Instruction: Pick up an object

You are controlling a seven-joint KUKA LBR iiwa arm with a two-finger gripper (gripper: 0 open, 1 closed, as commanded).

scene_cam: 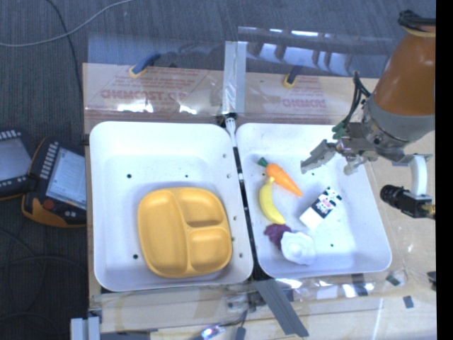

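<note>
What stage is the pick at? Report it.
Done: nothing looks lifted. The carrot, banana, small white box, grapes and white lump all lie in the right bin. In hand: the tool hangs over that bin's far side, fingers spread, nothing between them. Left: descend, close on one thing, raise it.

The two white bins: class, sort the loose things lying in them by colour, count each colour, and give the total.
Yellow: 2, the tray and the banana
Orange: 1, the carrot
Purple: 1, the grapes
White: 2, the small box and the crumpled lump
Total: 6
</note>
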